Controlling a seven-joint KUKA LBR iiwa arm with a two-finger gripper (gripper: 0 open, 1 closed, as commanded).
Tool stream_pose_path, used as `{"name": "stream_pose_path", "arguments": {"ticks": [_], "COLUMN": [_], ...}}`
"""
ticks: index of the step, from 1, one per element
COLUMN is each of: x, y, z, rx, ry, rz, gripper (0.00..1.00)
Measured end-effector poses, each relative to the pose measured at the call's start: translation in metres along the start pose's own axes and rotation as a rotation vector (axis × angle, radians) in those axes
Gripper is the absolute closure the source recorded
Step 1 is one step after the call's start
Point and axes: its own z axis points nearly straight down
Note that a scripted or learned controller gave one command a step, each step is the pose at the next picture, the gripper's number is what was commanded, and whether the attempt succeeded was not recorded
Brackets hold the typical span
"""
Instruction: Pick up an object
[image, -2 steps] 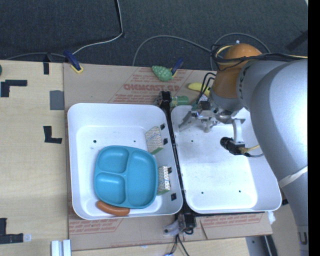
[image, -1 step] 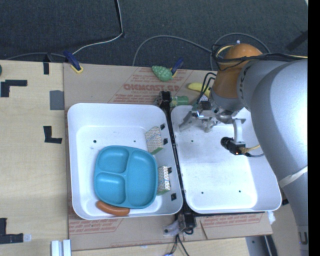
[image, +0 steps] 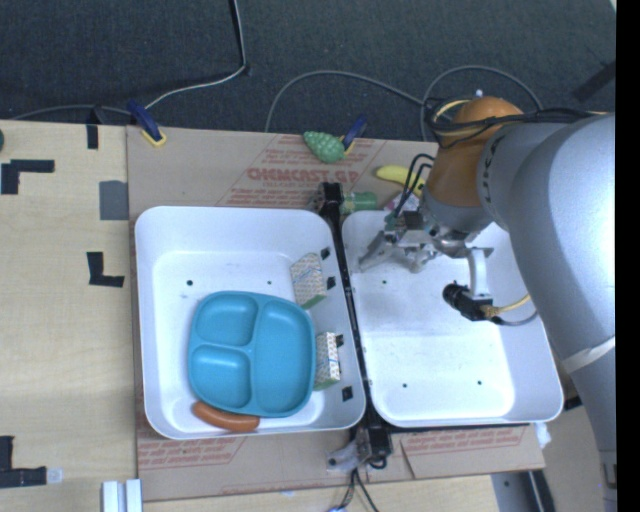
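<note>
My gripper (image: 393, 258) hangs low over the far left corner of the right bin (image: 455, 405), under the orange band (image: 458, 165). Its two grey fingers (image: 372, 253) stand spread apart with nothing between them, so it is open. In the left bin (image: 165, 250) lies a blue divided plate (image: 250, 352). An orange sausage (image: 226, 417) lies along the plate's near edge. A small patterned block (image: 310, 276) rests near the divider, and another (image: 328, 359) sits at the plate's right side. All of these lie left of the gripper, across the divider.
The bulky grey arm (image: 560, 230) covers the right bin's far right side. A black cable plug (image: 468, 300) hangs over that bin. Behind the bins, a green item (image: 325, 145) and a yellow item (image: 395, 174) rest on the cardboard.
</note>
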Motion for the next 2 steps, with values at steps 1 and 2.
{"name": "stream_pose_path", "arguments": {"ticks": [1,2], "x": [-0.0015,-0.0013], "y": [0.0157,0.0157], "z": [0.0004,0.0004], "rx": [0.0,0.0], "ry": [0.002,0.001], "rz": [-0.002,-0.001], "gripper": [0.0,0.0]}}
